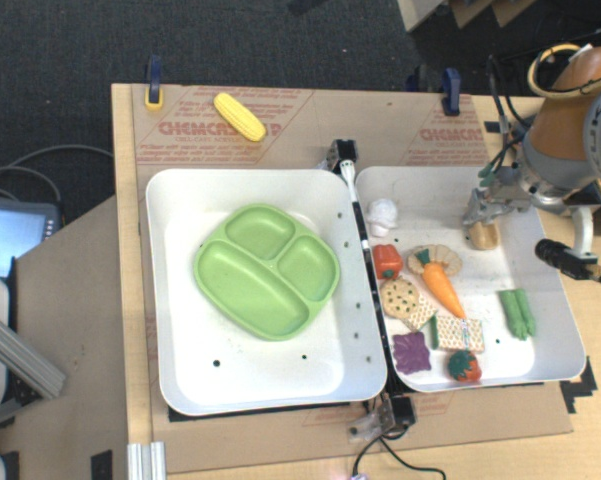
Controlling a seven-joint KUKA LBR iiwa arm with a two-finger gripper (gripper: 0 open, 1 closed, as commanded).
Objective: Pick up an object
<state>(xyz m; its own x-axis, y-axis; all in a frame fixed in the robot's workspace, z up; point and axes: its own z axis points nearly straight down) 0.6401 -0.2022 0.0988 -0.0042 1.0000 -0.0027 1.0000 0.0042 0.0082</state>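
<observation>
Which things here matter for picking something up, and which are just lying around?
In play: gripper; tan piece beneath it; carrot, red pepper, cookie, green beans, purple piece, strawberry in the right bin.

Lying about: green divided plate in the left bin; corn cob on the cardboard.
</observation>
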